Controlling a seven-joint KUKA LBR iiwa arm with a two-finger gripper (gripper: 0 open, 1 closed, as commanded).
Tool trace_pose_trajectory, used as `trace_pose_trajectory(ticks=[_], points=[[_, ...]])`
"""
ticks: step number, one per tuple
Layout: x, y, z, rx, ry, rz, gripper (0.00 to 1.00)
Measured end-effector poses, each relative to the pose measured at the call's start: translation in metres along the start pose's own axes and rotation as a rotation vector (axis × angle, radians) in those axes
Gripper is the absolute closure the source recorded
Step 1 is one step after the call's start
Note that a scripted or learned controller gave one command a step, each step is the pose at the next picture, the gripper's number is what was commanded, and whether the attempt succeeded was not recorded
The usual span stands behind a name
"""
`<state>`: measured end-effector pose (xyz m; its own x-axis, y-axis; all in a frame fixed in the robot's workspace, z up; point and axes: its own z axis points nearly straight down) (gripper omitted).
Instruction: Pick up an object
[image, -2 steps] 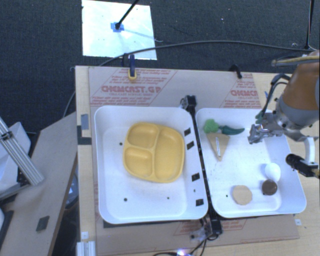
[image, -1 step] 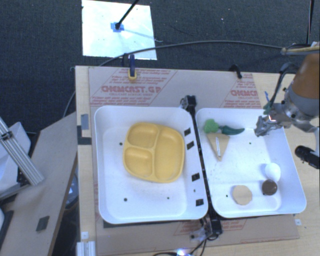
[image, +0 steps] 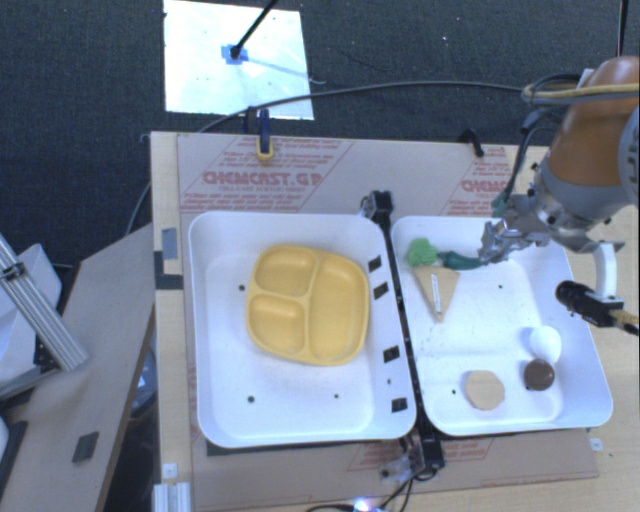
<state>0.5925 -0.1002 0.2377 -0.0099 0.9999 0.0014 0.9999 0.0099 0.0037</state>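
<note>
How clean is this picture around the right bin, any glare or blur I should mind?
Camera view: even light, soft shadows; the white bins look washed out, so the white egg-like piece blends in; the gripper area looks slightly soft; the yellow tray reads sharp.
</note>
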Motion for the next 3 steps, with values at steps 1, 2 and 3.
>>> trace_pose_trajectory(ticks=[1,2,3], points=[[0.042,0.014,0.001,0.0,-0.001,0.001,1.0],[0.092,0.022,0.014,0.003,0.0,0.0,1.0],[0.136,0.033,0.018,0.002,0.0,0.001,1.0]])
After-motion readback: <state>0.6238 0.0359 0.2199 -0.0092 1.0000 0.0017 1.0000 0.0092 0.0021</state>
